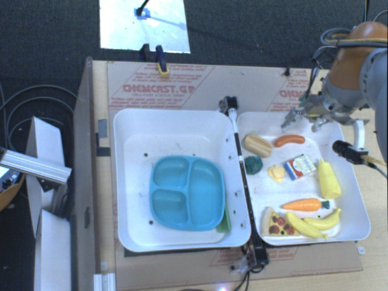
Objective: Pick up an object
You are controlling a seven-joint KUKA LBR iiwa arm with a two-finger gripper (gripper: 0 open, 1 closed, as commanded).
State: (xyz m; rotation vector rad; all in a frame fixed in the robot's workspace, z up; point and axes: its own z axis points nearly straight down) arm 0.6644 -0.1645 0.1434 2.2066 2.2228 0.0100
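- The gripper (303, 121) is hanging over the far edge of the right bin (354, 214). Its two fingers are standing apart and nothing is sitting between them.
- The grey arm (354, 77), with its orange band, is reaching in behind the gripper from the right.
- The red sausage (289, 140) is lying just beneath the gripper and slightly to its near side. It is the closest of the objects and is not touching the tool.
- The tan bread roll (257, 144) is resting left of the gripper, just beside the sausage.
- The green broccoli piece (253, 164) is sitting further toward the viewer than the roll, close to the wall between the bins.
- The small yellow block (276, 173) and the red, white and blue carton (301, 166) are lying side by side, nearer the viewer than the gripper.
- The yellow corn cob (328, 179) is lying to the gripper's right and nearer the viewer.
- The carrot (303, 204), the banana (315, 223) and the pizza slice (276, 222) are lying well away from the gripper, along the near side of the bin.
- The left bin (139, 144) is sitting far to the gripper's left, holding a blue divided plate (187, 193).
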